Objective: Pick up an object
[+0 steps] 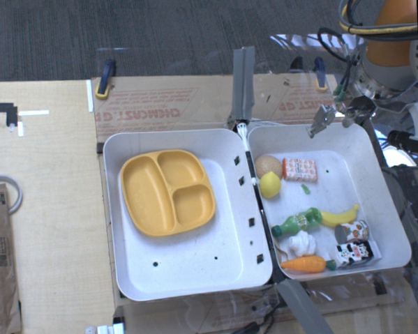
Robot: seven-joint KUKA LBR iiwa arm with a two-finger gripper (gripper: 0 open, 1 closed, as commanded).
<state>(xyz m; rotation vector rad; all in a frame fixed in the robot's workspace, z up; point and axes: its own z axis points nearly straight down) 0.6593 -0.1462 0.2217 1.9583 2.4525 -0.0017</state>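
We see the pincer [330,118] hanging above the far edge of the right white plastic bin [368,163], and we cannot tell its state. We should drop straight onto the small yellow lemon [269,185] (near the bin's left wall), clearing the red snack packet [299,168].

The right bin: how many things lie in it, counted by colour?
Yellow: 2, lemon, banana
Green: 2, bottle, small piece
Orange: 1, carrot
Red and white: 1, packet
Tan: 1, round thing
White: 1, lump
Printed cartons: 2
Total: 10
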